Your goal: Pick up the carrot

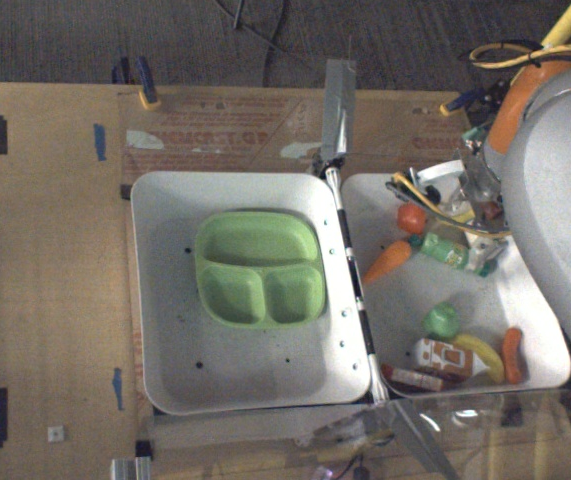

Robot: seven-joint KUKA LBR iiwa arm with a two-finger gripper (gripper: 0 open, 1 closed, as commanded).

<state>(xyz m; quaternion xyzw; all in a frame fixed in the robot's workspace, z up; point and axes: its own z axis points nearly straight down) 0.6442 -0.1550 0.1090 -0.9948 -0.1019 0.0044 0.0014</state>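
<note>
Carrot [389,260] lies in right bin [540,368]; green tray [260,268] in left bin [165,298].

**Count of things on the bench**

Two white bins: the left bin [155,298] and the right bin [375,203]. One green tray [260,268] at frame centre. At right: one carrot [387,261], one tomato [412,218], one bottle [453,253], one green apple [442,320], one banana [480,352], one sausage [512,355], one carton [443,360].
</note>
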